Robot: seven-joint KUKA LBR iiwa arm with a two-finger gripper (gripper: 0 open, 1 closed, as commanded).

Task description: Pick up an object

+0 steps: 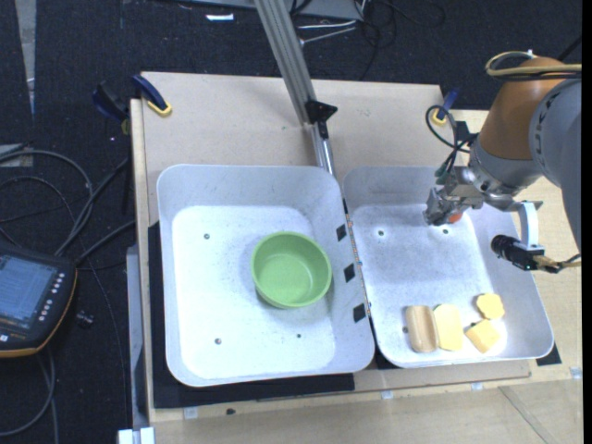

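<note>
Here the tool (pixel 442 213) hangs over the right bin (pixel 407 248), fingertips indistinct.

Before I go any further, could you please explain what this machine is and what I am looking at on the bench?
One camera looks down at a slant on a bench with two shallow white bins. The grey arm with the orange band is a robot reaching in from the right. Its gripper hangs over the far end of the right bin; nothing can be seen between its fingers. Near that bin's front edge lie a tan roll and three yellow pieces. The left bin holds a green bowl.
</note>
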